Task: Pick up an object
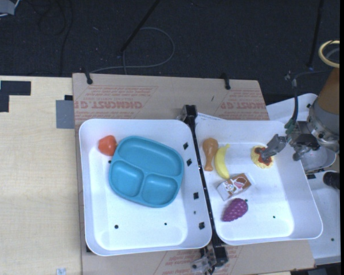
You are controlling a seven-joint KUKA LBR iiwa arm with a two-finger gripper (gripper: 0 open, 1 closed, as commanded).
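In the right bin (301,208), from my overhead camera, I see the gripper (270,152) low over a small yellow-and-red toy (261,157) near the far side; whether its fingers are spread or closed I cannot tell. To that toy's left lie a banana (221,161) and a drumstick (210,152), with a small carton (234,185) and purple grapes (235,209) nearer. The left bin (97,222) bears a blue divided plate (145,171) and an orange-red fruit (107,145).

Blue tray (145,171), purple grapes (235,209)
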